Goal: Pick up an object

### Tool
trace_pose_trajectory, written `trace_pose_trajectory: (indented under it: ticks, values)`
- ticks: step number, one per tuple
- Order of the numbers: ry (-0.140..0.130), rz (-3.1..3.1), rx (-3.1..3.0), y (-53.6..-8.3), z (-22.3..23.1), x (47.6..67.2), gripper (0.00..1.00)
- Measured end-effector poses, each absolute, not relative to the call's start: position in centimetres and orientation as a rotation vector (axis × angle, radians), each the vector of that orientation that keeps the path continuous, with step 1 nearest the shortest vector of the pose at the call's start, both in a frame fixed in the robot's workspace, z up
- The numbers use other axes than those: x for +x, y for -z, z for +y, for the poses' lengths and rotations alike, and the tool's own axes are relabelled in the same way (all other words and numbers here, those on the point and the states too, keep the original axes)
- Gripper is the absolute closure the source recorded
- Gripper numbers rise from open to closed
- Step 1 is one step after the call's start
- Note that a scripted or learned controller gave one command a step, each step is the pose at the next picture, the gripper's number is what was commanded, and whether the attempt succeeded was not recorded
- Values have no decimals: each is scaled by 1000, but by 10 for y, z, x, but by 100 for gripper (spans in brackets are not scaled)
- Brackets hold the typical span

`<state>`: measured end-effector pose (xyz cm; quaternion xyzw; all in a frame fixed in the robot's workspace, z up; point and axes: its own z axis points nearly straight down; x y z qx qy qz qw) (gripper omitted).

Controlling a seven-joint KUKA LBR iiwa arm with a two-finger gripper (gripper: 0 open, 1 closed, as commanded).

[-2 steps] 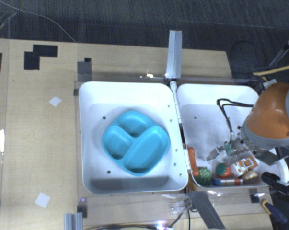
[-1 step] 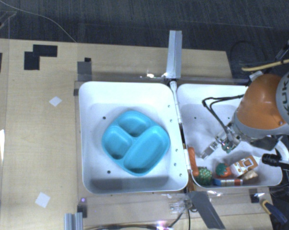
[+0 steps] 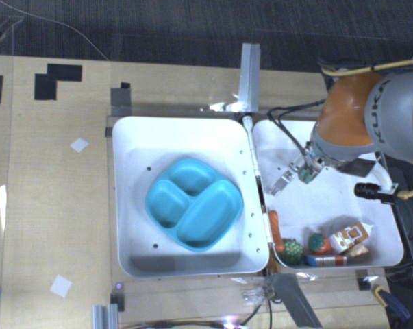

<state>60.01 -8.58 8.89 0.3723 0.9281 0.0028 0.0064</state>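
The bench carries two shallow white bins side by side. The left bin holds a blue divided plate with three compartments; it lies flat near the bin's middle, its longer axis running on a diagonal from upper left to lower right. The right bin holds a loose cluster of small objects along its near edge. An orange carrot-like piece lies against the bin's left wall, its long axis nearly vertical in the view, one end pointing toward the far edge and the other toward the near corner. Just below it sits a green bumpy item, and near that a small round green and orange thing. A small carton with orange and white printing lies tilted, its long axis rising toward the right. In front of it a slim marker-like stick lies roughly horizontal along the near wall. The arm reaches in from the right, its orange band above the wrist, and the gripper hangs over the upper left part of the right bin, well apart from the cluster. Its jaws appear spread, with nothing between them, one finger pointing down to the left.
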Motion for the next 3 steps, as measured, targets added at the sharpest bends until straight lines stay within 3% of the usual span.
trace_pose_trajectory:
  ticks: [1, 2, 3]
  values:
    - [-4, 2899, 1194, -186, -79, 493, 0]
    - [-4, 2899, 1194, -185, -79, 493, 0]
    - [-3, 2801, 1409, -93, -90, 488, 0]
